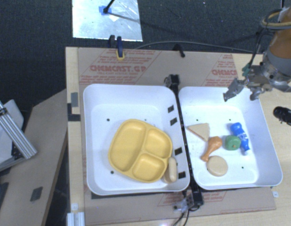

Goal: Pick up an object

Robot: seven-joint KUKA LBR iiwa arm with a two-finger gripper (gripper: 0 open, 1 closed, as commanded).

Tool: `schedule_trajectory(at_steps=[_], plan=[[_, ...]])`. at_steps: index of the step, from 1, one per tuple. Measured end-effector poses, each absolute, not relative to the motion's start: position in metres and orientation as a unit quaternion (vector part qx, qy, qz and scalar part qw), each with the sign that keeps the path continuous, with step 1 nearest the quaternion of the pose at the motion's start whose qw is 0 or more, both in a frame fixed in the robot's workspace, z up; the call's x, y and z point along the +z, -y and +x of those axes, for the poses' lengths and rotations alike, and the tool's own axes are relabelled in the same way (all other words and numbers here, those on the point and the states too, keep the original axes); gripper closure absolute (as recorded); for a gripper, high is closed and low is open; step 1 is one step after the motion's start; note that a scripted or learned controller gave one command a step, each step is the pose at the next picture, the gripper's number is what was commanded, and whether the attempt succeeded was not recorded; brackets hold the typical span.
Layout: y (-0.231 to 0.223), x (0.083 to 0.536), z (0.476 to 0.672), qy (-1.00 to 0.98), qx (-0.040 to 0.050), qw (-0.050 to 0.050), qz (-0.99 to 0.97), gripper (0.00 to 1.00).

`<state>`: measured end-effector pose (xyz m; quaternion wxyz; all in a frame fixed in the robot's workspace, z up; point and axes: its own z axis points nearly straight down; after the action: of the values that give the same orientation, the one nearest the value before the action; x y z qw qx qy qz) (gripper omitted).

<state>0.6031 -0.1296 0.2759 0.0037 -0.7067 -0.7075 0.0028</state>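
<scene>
Fig.: gripper (243,92), fingers spread w/ nothing btwn them, is hanging over the right bin's (268,140) far rim, prob. staging above the toy food (213,146) inside.

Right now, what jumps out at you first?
The big yellow divided plate in the left bin grabs the eye. Toy food clusters in the right bin: a drumstick, a blue bottle and a green ball. The claw hangs open above that bin's back edge.
</scene>
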Motion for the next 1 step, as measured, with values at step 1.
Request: schedule_trajectory(at_steps=[1], plan=[[0.1294, 0.2824, 0.6049, 0.708, -0.0005, -0.001, -0.706, 0.00]])
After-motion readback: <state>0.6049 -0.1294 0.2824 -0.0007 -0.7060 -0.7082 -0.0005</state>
